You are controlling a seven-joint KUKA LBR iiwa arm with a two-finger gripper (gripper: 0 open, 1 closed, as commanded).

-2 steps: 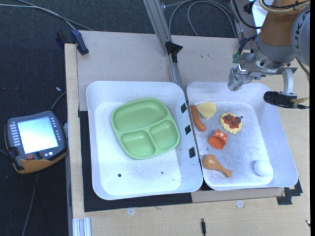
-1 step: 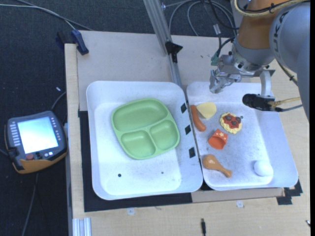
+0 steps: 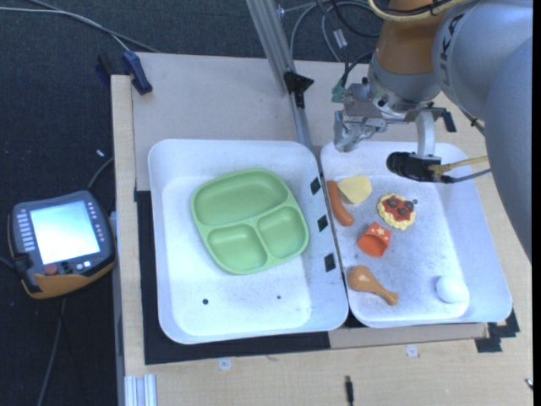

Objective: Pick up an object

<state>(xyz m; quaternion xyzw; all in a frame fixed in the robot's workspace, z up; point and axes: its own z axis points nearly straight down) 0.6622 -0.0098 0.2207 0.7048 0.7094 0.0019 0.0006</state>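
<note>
Dark carpet (image 3: 51, 74) surrounds a pale wooden bench (image 3: 211, 91) that carries two shallow white bins side by side. From the 1 o'clock corner of the scene, the grey arm (image 3: 490, 49) with its orange band reaches down over the bench. The left bin (image 3: 254, 320) holds a green plate (image 3: 249, 220) with three compartments, lying flat near the bin's centre and nudged toward 12 o'clock. The right bin (image 3: 482, 252) holds six small toy foods. On the carpet at 9 o'clock of the bench rests a control pendant (image 3: 61, 239) with a lit screen. A metal pole (image 3: 270, 32) slants down from 12 o'clock to the gap between the bins.

The gripper (image 3: 349, 138) hangs over the right bin's rim at its 11 o'clock corner, with nothing seen in its grasp; whether it is spread or pressed together cannot be told from this angle. Below it, toward 6 o'clock, a sausage (image 3: 341, 203) lies along the bin's left wall, touching a yellow cheese wedge (image 3: 355, 189) at its 2 o'clock side. A drumstick (image 3: 370, 282) lies at the bin's 7 o'clock. A small pizza (image 3: 396, 211) sits near the bin's centre, with a red block (image 3: 374, 239) just beside it at 7 o'clock. A white egg (image 3: 451, 289) rests at 5 o'clock. A blue clamp (image 3: 135, 72) grips the bench's 11 o'clock corner.
</note>
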